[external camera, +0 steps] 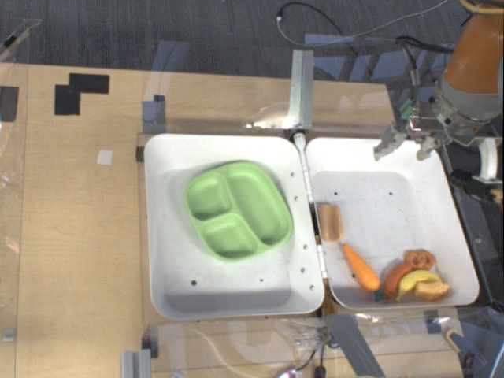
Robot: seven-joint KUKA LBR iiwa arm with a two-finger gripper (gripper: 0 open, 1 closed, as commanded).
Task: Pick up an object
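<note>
The right bin (394,203) holds a tan bread slice (330,222) at its left wall, an orange carrot (360,266) below it, and a cluster in the near right corner: a pretzel (420,257), a sausage (396,275), a yellow banana (415,282) and a bread piece (432,291). My gripper (407,142) hangs over the bin's far right edge, open, with nothing between its fingers. It is well away from all the food items.
The left bin (169,211) holds a green divided plate (237,209). A metal post (302,85) stands behind the seam between the bins. Cables (346,31) run along the back. Black marks (79,91) lie on the wooden bench at far left.
</note>
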